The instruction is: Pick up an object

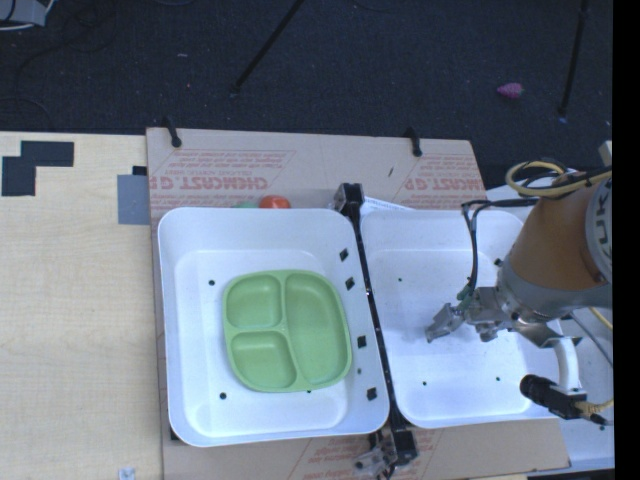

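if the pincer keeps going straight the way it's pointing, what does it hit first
Probably the bare floor of the right-hand shallow white bin, since the pincer points left and downward; depth is unclear.

Pale wood tabletop (70, 298), carrying a brown cardboard sheet (300, 168) printed with red lettering. On the cardboard, two shallow white bins side by side, touching: left bin (190, 258), right bin (420, 238). Dark patches (40, 163) on the wood, far left.

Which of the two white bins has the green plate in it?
The left bin: the green plate lies on its floor. The gripper is over the right bin.
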Tool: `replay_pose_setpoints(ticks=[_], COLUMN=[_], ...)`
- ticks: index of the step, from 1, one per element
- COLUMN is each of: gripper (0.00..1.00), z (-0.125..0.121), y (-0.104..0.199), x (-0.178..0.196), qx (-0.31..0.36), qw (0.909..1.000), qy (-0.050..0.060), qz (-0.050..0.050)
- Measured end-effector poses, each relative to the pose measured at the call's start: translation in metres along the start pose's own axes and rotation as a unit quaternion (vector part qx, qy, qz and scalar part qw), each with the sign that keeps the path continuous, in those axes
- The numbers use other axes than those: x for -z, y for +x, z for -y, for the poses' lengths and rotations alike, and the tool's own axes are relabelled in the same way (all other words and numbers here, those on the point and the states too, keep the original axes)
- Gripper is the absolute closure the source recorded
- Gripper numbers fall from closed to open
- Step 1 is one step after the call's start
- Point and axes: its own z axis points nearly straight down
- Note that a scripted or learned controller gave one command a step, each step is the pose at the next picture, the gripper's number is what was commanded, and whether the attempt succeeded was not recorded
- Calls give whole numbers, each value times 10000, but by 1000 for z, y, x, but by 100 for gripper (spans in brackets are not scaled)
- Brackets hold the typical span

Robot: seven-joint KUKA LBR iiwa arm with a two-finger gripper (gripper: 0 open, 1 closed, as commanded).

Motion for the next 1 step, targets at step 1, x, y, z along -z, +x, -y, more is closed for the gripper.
replay_pose_setpoints(ticks=[1], gripper=[100], z=[-1], y=[-2], x=[13], qx=[-27], qw=[10000], qy=[-15], qz=[5])
